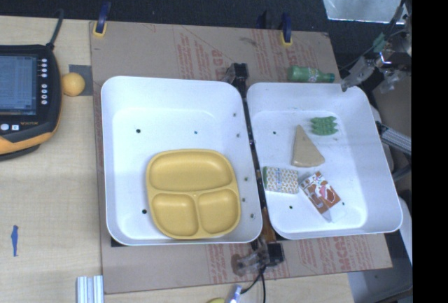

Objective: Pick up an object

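1. Camera view: two white bins are set side by side on the bench; a yellow divided tray (193,192) is placed in the left bin (126,95).
2. A tan wedge (306,148), a green item (323,126), a patterned packet (281,180) and a red-and-white packet (321,195) are contained in the right bin (374,154).
3. The gripper (383,60) is seen at the right bin's far right corner; the jaw state cannot be told.

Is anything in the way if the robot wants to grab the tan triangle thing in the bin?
Nothing visible covers it. The tan wedge lies flat in the right bin, open from above. The green piece, patterned packet and red packet lie close by but apart from it. The pincer sits at the bin's far right corner.
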Available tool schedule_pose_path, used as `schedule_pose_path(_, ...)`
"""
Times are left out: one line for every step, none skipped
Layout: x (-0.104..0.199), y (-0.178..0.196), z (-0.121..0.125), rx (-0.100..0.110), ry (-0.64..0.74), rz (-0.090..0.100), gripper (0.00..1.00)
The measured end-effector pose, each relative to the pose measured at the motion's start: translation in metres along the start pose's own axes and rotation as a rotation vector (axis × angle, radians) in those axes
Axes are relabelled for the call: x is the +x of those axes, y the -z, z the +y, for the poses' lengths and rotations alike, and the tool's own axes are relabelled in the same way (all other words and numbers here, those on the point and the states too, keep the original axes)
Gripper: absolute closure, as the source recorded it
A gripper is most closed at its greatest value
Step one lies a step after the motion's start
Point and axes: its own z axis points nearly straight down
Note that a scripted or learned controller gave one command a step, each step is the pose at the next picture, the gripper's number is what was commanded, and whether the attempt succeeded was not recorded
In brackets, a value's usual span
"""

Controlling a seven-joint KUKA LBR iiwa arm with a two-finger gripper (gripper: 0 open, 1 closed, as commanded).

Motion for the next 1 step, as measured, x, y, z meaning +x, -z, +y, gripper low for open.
schedule_pose_path(-0.0165, -0.1396, -0.1071, 0.003, 0.000, 0.001, 0.00)
